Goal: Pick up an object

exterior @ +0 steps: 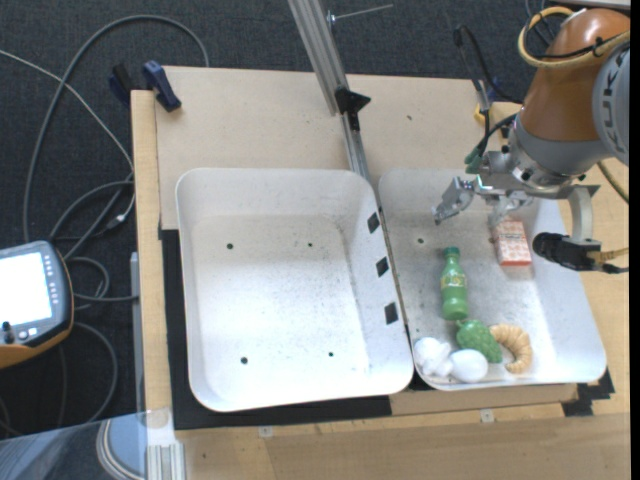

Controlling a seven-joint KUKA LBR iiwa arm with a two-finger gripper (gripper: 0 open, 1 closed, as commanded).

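Note:
My gripper (482, 200) hangs over the back part of the right bin (415, 203), open, with nothing between its fingers. One grey finger (450, 204) points toward the bin's middle. Just right of the gripper, and a little nearer, lies a small red and white box (513, 244). A green bottle (454, 284) lies lengthwise in the middle of the bin, below the gripper in the view. At the front of the bin sit a green leafy toy (479, 339), a tan croissant-shaped toy (515, 347) and two white lumps (433, 352) (468, 366).
The left bin (205, 203) stands beside the right one, with a raised divider wall (385, 268) between them. A metal pole (320, 43) slants across the bench's back. Cables and a handheld pendant (28, 298) lie on the floor at left.

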